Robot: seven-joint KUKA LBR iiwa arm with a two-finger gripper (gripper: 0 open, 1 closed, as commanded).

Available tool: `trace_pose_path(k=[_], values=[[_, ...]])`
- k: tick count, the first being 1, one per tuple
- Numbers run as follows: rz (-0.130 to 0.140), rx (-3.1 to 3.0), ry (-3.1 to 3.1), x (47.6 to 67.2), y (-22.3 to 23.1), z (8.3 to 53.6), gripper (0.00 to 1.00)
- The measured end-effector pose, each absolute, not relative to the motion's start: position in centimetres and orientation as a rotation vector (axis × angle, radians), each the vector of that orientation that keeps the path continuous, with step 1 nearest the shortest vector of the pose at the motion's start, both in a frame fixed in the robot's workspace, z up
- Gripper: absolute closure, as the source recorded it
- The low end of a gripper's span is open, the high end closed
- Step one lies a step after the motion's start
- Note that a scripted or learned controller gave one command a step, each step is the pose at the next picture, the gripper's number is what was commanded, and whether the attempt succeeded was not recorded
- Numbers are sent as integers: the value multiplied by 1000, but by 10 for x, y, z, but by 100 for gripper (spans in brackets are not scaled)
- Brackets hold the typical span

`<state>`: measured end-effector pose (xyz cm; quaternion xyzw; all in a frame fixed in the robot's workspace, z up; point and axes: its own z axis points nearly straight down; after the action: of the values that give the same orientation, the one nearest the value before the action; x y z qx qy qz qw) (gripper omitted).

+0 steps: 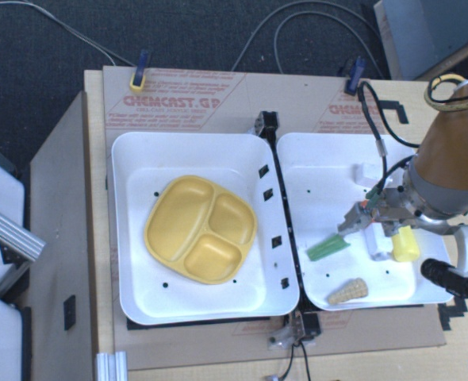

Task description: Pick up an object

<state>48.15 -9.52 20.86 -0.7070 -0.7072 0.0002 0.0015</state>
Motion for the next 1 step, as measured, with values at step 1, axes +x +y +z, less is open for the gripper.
trace_pose_path(k=[1], values=[[-3, -2220, -2221, 482, -95, 220, 100]])
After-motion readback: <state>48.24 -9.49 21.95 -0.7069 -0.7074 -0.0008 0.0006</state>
